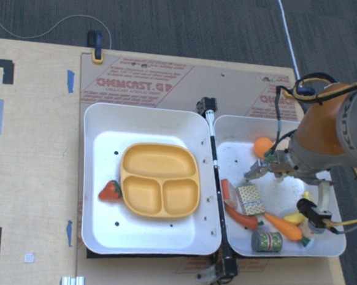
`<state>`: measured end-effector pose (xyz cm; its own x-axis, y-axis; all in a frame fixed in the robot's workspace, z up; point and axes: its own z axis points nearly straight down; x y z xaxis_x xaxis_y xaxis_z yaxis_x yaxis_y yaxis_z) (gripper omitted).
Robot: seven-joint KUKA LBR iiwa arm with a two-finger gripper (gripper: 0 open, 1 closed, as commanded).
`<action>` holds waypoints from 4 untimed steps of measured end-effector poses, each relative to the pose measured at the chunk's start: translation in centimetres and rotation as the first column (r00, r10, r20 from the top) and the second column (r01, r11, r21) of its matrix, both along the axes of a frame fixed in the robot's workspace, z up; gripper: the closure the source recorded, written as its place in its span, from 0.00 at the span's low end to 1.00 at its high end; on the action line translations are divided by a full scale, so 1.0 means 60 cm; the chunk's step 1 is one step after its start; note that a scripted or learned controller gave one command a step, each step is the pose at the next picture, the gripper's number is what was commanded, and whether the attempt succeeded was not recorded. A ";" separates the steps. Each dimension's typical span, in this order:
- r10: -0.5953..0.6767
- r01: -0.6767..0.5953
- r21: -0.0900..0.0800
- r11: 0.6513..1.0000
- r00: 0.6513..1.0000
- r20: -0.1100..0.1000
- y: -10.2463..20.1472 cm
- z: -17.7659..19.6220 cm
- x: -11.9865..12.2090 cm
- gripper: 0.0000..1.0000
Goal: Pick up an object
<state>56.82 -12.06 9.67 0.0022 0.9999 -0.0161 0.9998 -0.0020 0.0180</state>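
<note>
At the near edge of the right bin [336, 246] stands a small green can [267, 241], lying on its side. Just behind it, a carrot [284, 226] lies across the bin floor with its green end toward the right. A yellow piece [294, 217] touches the carrot from behind. To the left of the carrot lies a red pepper [240, 217], long and thin, close to the left wall of the bin. A small box [250, 200] with a dotted pattern rests just above the pepper, tilted.

In the left bin [95, 181] a yellow tray [160, 180] with three compartments takes the middle. A strawberry [109, 191] lies on the bin floor, touching the left side of the tray. The compartments of the tray hold nothing.

Farther back in the right bin, the gripper [259, 170] hangs above the floor, pointing to the left. Its fingers seem slightly apart, but I cannot tell for sure if they are open or closed, and I see no thing between them. An orange ball [262, 145] sits just behind the gripper, near the far wall. The arm [327, 129] comes from the right, with its orange band above the bin.

Both bins stand on a cardboard sheet [140, 80] with red print. At its far left corner there is a clamp [96, 45].
</note>
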 end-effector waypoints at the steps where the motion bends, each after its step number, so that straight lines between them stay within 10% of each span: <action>1: 0.002 -0.002 0.006 1.000 1.000 0.006 0.037 -0.012 -0.095 0.00; 4: 0.004 -0.004 0.007 1.000 1.000 0.009 0.041 -0.012 -0.134 0.00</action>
<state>48.76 -9.61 8.97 -0.0013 1.0000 -0.0087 0.9996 0.0015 0.0267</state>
